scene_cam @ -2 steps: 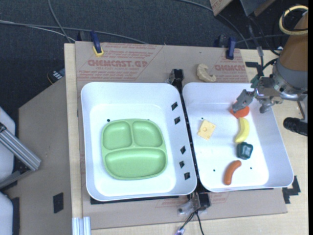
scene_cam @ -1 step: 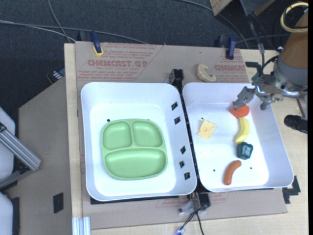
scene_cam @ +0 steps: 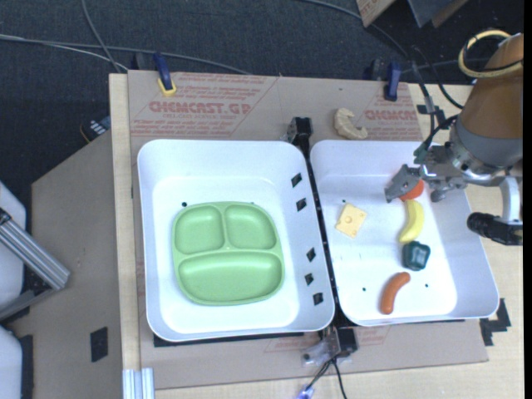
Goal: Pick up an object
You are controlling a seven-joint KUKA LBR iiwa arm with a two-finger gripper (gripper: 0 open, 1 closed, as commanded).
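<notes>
My gripper (scene_cam: 417, 186) hangs over the upper middle of the right bin (scene_cam: 470, 299). A small orange-red object (scene_cam: 413, 192) shows just beneath it, partly hidden by the gripper, at the top end of a yellow banana (scene_cam: 411, 222). I cannot tell whether the gripper touches that object. Below the banana lies a dark teal object (scene_cam: 416, 256), and lower still a red-orange sausage (scene_cam: 394, 293). A yellow cheese slice (scene_cam: 351, 220) lies to the left in the same bin.
The left bin (scene_cam: 154, 223) holds a green divided plate (scene_cam: 227, 252). Black clips line the wall between the bins. A beige object (scene_cam: 349, 123) rests on the cardboard behind the right bin, between two clamps.
</notes>
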